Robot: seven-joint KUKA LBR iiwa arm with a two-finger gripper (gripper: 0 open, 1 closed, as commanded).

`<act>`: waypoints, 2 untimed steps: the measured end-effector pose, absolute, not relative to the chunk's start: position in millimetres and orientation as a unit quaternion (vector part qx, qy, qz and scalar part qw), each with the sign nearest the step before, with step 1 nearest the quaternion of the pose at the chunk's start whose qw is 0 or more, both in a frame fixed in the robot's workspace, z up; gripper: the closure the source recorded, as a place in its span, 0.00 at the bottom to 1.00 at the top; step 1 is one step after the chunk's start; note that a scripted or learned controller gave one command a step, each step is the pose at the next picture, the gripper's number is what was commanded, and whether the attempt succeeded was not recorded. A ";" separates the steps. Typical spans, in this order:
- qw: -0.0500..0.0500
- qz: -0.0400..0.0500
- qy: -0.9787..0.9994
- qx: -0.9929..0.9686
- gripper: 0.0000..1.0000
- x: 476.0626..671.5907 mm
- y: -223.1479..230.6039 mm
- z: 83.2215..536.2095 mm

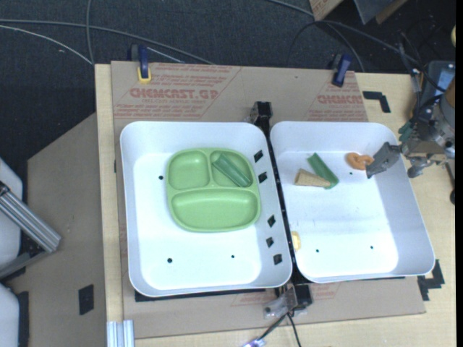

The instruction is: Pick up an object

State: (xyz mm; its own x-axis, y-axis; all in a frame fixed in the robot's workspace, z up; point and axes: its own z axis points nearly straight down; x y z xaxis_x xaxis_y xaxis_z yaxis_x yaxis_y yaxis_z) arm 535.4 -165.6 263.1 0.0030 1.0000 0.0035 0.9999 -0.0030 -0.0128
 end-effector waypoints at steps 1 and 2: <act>0.001 0.000 -0.707 -0.707 0.00 537.6 -165.3 269.1; 0.003 0.001 -0.707 -0.707 0.00 537.8 -170.0 207.6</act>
